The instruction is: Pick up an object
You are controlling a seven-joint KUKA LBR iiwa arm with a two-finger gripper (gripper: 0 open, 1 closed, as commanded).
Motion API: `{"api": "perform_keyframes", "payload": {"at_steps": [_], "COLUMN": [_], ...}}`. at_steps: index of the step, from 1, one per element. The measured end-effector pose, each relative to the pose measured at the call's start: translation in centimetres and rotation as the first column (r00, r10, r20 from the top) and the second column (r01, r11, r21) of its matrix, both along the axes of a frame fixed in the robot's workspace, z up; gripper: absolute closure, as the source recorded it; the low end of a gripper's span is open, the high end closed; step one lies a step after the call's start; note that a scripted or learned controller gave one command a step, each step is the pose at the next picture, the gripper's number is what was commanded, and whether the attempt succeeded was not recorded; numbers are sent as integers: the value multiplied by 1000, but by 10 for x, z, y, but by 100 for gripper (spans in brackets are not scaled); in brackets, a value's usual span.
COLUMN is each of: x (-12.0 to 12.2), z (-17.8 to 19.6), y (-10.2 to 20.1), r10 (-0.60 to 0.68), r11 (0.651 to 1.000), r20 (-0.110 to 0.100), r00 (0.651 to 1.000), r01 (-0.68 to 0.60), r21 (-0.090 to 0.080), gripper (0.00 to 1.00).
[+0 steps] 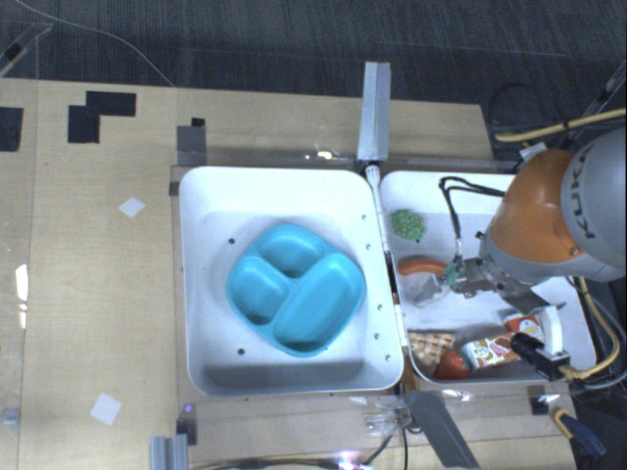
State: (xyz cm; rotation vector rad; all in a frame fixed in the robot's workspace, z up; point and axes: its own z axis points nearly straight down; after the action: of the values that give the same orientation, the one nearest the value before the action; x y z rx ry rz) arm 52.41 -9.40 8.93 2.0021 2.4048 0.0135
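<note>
**Reach into the right bin, no grasp confirmed**

Landmark: the divided blue plate (295, 289), which sits in the left bin (206, 213). Everything pickable lies to the right of that plate, in the right bin (431, 186).

Arm (549, 218) comes in from the right and hangs over the right bin, well clear of the blue plate. Gripper (453, 274) sits low, just right of the plate's right edge across the wall between the 2 bins. Whether it is spread or closed I cannot tell; the tip is small and blurred, and nothing is visibly pinched in it.

Candidates: orange-red sausage-like item (421, 263) just beside the gripper tip, touching or nearly so, can't separate them. Green lumpy item (408, 225) right of the plate and further back. Red item (451, 364) and a waffle-pattern piece (429, 344) right of the plate toward the front, with a labelled red packet (495, 351) beside them.

Step, as I judge it: approach or descent onto the sausage-like item. Lift not started.

Next move calls for: centre over that item, close firmly, then rise straight. Risk: the item is rounded and may roll or slip out.
</note>
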Motion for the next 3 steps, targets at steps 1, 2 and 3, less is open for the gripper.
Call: {"api": "perform_keyframes", "payload": {"at_steps": [1, 2, 3], "x": [75, 78, 146], "z": [-2, 8, 94], "y": [-23, -24, 53], "r10": [10, 12, -50], "r11": [1000, 1000, 999], "r20": [0, 3, -13], "r00": [1000, 1000, 999], "r01": [-10, -12, 50], "r21": [-1, -2, 1], "gripper": [0, 100, 100]}}
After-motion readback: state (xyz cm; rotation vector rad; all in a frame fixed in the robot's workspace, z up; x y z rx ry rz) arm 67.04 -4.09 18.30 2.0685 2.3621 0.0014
